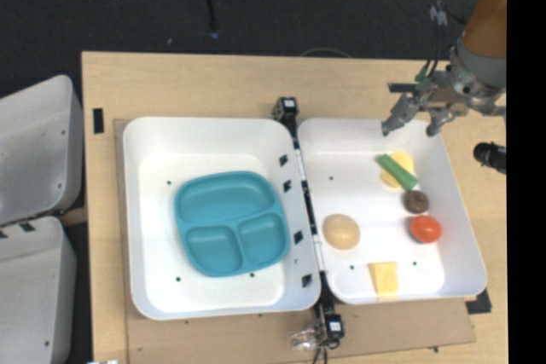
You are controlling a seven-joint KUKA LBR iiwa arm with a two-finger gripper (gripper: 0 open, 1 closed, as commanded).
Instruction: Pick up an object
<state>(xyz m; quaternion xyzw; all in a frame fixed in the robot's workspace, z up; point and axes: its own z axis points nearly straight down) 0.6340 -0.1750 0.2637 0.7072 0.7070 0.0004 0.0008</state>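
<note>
Left bin (136, 183): left-centre of frame; holds a teal divided plate (230, 222).
Right bin (341, 141): tan round piece (341, 231), yellow block (384, 277) at lower middle; green stick (398, 170) lying on a yellow piece (399, 164); brown ball (416, 201), red ball (425, 228) further right.
Pincer (416, 120): upper right, above the right bin's far edge, fingers spread, pinching nothing.

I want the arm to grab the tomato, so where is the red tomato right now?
The red tomato lies in the right bin, near its right wall, just below the small brown ball and right of the tan bun.
</note>
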